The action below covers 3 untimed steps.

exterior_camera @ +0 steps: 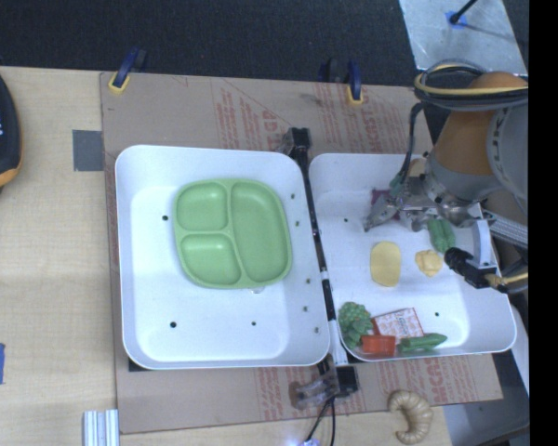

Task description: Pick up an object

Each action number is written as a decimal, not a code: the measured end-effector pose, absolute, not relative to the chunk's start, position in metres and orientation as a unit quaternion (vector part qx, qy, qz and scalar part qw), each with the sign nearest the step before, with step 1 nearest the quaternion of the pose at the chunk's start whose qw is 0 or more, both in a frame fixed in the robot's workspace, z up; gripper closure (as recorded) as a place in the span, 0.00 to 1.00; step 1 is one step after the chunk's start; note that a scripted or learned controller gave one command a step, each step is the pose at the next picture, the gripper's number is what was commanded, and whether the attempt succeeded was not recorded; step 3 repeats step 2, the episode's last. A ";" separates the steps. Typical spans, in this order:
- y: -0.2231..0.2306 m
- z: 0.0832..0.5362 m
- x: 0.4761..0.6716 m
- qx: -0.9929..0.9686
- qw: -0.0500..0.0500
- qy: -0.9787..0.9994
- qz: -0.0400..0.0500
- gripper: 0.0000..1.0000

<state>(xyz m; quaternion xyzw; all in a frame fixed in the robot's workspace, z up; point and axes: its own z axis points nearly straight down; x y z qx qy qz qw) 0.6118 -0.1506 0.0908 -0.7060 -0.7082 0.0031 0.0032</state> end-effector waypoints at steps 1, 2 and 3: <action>-0.127 0.091 0.570 -0.706 0.004 -0.708 0.003 0.00; -0.129 0.102 0.572 -0.706 0.002 -0.709 0.002 1.00; -0.129 0.102 0.572 -0.706 0.002 -0.709 0.002 1.00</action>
